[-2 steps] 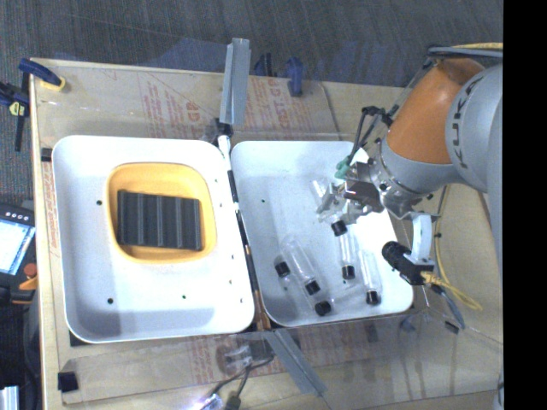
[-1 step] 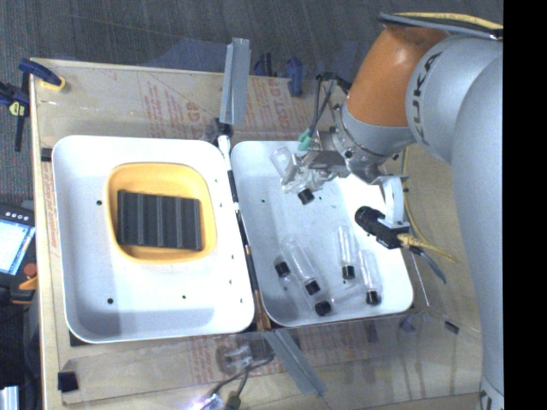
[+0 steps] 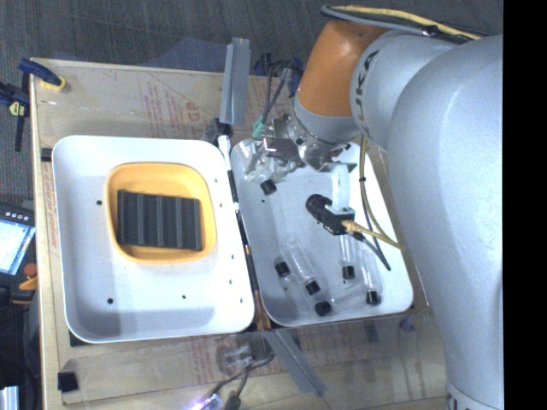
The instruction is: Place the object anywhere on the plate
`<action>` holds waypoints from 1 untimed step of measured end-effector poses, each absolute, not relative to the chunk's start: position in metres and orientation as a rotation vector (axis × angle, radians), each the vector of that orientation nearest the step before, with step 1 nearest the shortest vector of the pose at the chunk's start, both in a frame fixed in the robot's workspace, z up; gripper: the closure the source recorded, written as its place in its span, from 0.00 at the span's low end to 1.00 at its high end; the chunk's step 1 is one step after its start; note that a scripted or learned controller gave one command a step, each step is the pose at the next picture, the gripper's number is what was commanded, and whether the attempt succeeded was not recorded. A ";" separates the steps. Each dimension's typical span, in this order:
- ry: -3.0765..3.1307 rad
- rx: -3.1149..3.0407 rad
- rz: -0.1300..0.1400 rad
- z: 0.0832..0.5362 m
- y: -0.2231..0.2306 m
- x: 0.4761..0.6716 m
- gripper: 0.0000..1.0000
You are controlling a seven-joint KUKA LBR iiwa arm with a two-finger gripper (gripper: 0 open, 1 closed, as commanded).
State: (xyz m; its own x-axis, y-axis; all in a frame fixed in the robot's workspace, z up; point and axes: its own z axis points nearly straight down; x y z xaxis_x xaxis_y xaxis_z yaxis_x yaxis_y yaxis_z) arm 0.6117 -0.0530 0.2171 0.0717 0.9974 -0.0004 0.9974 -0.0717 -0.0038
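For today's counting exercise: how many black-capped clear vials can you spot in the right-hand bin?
5 that I can make out. One vial lies near the top left; four cluster near the bottom edge. The arm may hide more.

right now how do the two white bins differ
The left bin holds a yellow plate with a dark ridged centre; the right bin holds several small clear tubes with black caps. The arm hangs over the right bin, not the left bin. Both are shallow, white, side by side.
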 end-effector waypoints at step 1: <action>-2.420 -1.995 0.005 0.191 -0.002 0.628 1.00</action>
